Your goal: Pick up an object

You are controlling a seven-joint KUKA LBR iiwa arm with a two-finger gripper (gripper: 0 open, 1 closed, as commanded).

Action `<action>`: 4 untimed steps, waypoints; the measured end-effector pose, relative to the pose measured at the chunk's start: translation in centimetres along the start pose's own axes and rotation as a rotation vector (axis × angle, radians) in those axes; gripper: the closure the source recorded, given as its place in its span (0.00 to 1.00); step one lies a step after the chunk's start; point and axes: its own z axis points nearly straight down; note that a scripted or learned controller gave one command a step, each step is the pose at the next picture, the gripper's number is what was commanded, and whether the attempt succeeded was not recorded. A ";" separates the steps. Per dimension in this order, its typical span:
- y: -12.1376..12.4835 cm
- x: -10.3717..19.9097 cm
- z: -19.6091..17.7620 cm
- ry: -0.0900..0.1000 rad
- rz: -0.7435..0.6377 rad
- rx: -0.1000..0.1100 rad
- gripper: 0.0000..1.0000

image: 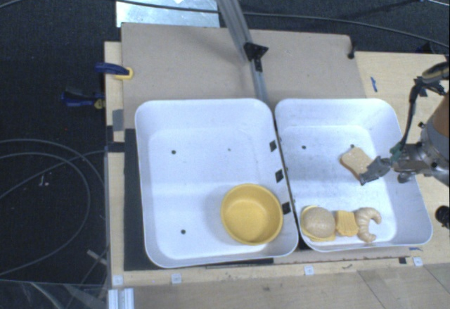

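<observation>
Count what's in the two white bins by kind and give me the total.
Yellow bowl: 1
Bread slice: 1
Round bun: 1
Flat tan piece: 1
Croissant: 1
Total: 5

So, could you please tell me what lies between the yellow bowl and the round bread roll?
In the camera view, the bins' adjoining rims separate the yellow bowl from the round bread roll.

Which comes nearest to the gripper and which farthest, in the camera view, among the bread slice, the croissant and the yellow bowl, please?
Measured from the gripper, above the right bin:
1. Bread slice, right beside the gripper tip, in the right bin's upper part.
2. Croissant, below the gripper, by the right bin's near wall.
3. Yellow bowl, far to the left, in the left bin's lower right corner.
</observation>
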 end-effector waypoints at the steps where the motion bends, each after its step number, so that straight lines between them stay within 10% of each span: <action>1: 0.3 -0.1 4.2 0.001 0.004 0.003 0.00; 3: 0.3 -1.1 12.2 0.001 0.004 0.003 0.00; 4: 0.4 -1.1 11.0 -0.001 0.005 -0.001 1.00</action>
